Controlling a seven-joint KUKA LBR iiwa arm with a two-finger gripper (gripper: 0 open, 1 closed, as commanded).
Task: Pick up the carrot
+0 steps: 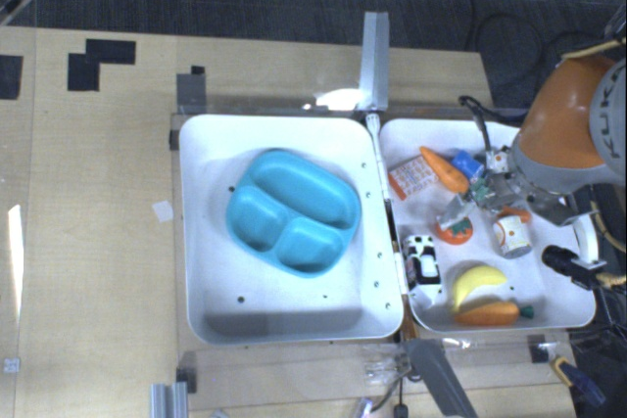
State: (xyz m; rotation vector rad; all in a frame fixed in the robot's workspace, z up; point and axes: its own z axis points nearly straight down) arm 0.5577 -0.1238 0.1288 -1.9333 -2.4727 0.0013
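Orange toy carrot with a green stub (487, 312) against the near wall of the right shallow white bin (578, 313), touching a yellow banana (477, 284). Grey two-finger gripper (483, 188) low over clutter farther back, apart from it; wide or narrow, impossible to tell.

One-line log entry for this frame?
arm over right bin | gripper beside carrot | carrot not held | blue tray left bin

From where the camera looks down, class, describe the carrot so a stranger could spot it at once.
Start at the right-hand white bin, the cluttered one. Go to its near edge, where a yellow banana lies. The carrot lies just below it: a long orange shape with a small green tip, unlike the curved yellow banana.
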